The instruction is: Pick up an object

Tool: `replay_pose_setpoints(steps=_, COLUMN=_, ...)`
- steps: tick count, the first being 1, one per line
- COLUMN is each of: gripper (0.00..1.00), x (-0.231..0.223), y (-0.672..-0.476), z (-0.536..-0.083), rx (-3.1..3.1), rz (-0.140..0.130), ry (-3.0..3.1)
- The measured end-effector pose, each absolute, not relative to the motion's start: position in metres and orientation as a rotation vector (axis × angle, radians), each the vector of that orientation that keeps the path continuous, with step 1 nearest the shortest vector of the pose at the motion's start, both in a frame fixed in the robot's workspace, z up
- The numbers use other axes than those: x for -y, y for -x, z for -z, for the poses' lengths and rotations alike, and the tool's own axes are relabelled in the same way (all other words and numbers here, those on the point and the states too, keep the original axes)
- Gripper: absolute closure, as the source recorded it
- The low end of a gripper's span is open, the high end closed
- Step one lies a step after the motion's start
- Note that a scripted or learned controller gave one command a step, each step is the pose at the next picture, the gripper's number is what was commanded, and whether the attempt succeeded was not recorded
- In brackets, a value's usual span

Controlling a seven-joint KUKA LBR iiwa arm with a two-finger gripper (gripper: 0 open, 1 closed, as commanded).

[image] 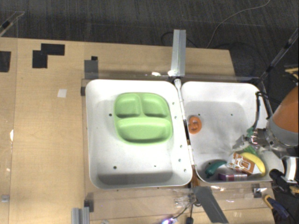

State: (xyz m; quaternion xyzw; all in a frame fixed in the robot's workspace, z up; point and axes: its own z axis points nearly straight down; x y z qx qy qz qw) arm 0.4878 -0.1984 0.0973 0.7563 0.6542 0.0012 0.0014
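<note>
Looking down from the camera view, you find the gripper [246, 143] low in the right bin [219, 101], directly above and touching the clutter at the near right corner; its state cannot be told. The banana [256, 162] lies just below it, long axis slanting down-right, crowded by a small carton [243, 164], a teal object [215, 167] and a purple item [231, 175]. An orange disc [194, 123] sits well apart by the left wall, and a green divided tray [142, 117] lies in the left bin [100, 139].

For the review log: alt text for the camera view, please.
The grey arm's gripper hovers over a yellow banana and small packages in the right white bin. A green divided plastic tray lies in the left white bin.
</note>
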Motion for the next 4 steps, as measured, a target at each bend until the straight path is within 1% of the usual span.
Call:
replay_pose_setpoints(steps=1, gripper=1.0, x=0.198, y=-0.489, z=-0.108, rx=-2.052, rz=-0.007, ry=-2.37)
replay_pose_setpoints(steps=2, gripper=1.0, x=0.161, y=-0.489, z=-0.219, rx=-2.164, rz=-0.005, ry=-2.27)
replay_pose_setpoints(steps=3, gripper=1.0, x=0.118, y=-0.551, z=-0.236, rx=-1.984, rz=-0.003, ry=-2.432)
replay_pose_setpoints(steps=4, gripper=1.0, x=0.106, y=-0.611, z=-0.135, rx=-2.618, rz=-0.004, ry=-1.729)
